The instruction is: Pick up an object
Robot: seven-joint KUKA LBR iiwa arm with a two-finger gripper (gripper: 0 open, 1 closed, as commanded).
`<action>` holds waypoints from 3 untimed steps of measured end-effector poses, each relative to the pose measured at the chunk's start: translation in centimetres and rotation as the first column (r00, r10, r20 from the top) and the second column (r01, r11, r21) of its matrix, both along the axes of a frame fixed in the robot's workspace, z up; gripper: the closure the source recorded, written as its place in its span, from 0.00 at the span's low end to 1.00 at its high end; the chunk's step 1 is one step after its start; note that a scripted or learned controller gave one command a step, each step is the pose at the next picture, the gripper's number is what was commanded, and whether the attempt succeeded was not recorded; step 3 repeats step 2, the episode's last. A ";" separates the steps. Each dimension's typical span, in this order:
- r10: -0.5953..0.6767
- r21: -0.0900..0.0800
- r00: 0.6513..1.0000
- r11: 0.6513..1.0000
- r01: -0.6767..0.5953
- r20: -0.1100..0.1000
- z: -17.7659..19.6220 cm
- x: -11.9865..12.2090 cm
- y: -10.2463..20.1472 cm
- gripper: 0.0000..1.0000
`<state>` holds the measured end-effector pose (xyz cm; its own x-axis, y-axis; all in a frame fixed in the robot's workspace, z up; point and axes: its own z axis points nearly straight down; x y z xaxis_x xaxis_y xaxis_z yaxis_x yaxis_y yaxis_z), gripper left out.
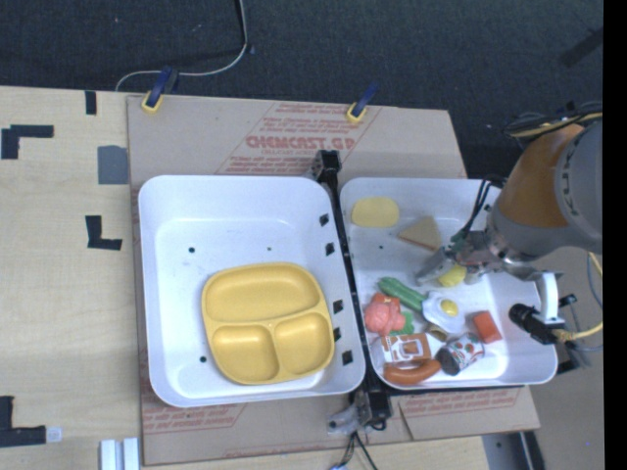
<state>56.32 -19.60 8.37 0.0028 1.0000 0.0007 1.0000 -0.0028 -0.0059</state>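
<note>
The right bin (519, 365) holds several toy foods. A pale yellow disc (375, 211) and a tan wedge (421, 231) lie toward the back. A green pod (400, 290), a red fruit (384, 313) and a fried egg (443, 309) sit in the middle. An orange block (486, 326), a sausage (411, 370) and a dark can (460, 352) lie near the front. My gripper (449, 261) hangs low in this bin, right over a small yellow piece (452, 278), between the wedge and the egg.
The left bin (167, 213) carries a yellow divided plate (266, 321). A black divider (338, 262) runs between the bins. The grey arm with its orange band (534, 189) reaches over the right bin's right wall. Clamps (362, 101) hold the cardboard behind.
</note>
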 end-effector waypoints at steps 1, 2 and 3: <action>0.004 -0.001 1.000 1.000 -0.004 0.006 1.5 0.4 0.1 1.00; 0.016 0.000 1.000 1.000 -0.016 0.018 6.8 11.1 8.9 1.00; 0.016 0.000 1.000 1.000 -0.016 0.018 6.8 11.1 8.9 1.00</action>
